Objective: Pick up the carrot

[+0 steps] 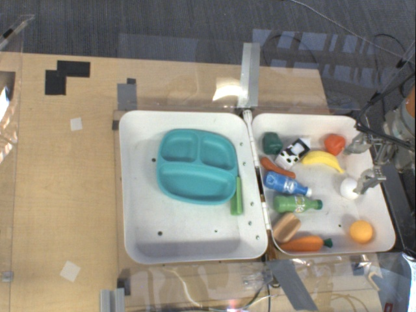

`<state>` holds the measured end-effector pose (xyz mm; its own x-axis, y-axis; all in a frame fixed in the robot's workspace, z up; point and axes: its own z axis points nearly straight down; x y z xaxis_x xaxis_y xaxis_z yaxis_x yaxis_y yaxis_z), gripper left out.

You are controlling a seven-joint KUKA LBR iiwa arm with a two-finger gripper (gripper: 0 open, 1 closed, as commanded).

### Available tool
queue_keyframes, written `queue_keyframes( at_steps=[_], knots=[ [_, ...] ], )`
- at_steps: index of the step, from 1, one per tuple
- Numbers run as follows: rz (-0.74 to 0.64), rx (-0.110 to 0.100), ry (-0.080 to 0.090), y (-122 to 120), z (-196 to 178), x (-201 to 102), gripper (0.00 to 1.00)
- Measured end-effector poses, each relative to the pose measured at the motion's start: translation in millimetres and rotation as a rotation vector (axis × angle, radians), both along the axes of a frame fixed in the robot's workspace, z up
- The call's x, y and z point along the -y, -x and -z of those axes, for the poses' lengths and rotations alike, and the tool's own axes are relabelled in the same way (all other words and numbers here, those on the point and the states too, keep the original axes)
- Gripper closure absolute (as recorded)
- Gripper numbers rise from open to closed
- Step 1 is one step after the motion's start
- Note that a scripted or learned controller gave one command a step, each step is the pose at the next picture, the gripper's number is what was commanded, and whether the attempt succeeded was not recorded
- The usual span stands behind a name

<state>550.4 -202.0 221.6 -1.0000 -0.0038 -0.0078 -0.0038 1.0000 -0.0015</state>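
The carrot [303, 244] lies along the front edge of the right bin [383, 236], just beside a bread roll [286, 226]. The pincer [365, 164] hangs open and empty by the bin's right edge, well apart, probably poised for an approach.

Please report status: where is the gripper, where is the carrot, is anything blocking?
Gripper at right bin's right edge, holding nothing. Carrot lies at the bin's near wall, untouched. Hot dog bun touches it; orange sits nearby.
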Motion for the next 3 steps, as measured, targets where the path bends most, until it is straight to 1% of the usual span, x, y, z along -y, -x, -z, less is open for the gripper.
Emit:
queue_keyframes(
  at_steps=[1, 2, 3],
  knots=[
    [-0.072, 0.008, 0.003, -27, 130, 3, 0.0],
    [-0.205, 0.005, 0.004, 38, 132, 4, 0.0],
    [-0.543, 0.006, 0.007, 44, 132, 3, 0.0]
  ],
)
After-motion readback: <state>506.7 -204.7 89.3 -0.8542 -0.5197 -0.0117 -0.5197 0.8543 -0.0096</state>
